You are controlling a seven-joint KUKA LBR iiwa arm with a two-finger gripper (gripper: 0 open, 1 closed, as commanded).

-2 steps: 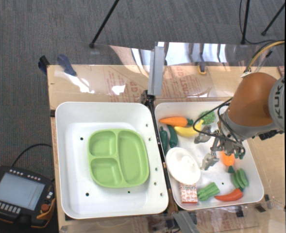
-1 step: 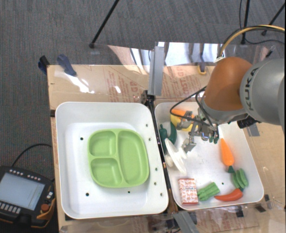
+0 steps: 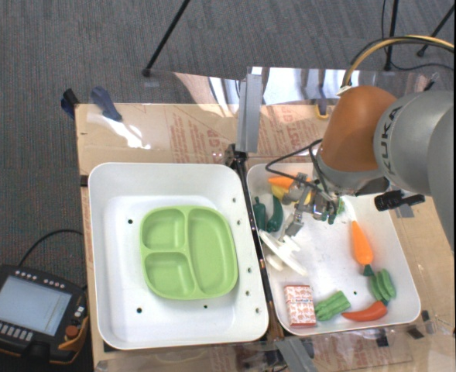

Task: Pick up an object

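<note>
My gripper hangs low over the upper left part of the right bin, under the orange wrist band. Just below it lies a white utensil-like piece. A dark green vegetable sits to its left against the bin wall. A yellow-orange piece lies just above it. Further right are an orange carrot, a red chili, a green pod, a green leafy piece and a pink box. I see nothing held in the gripper.
The left bin holds a light green divided plate. The grey arm covers the right bin's upper right corner. A teach pendant lies on the floor at the lower left.
</note>
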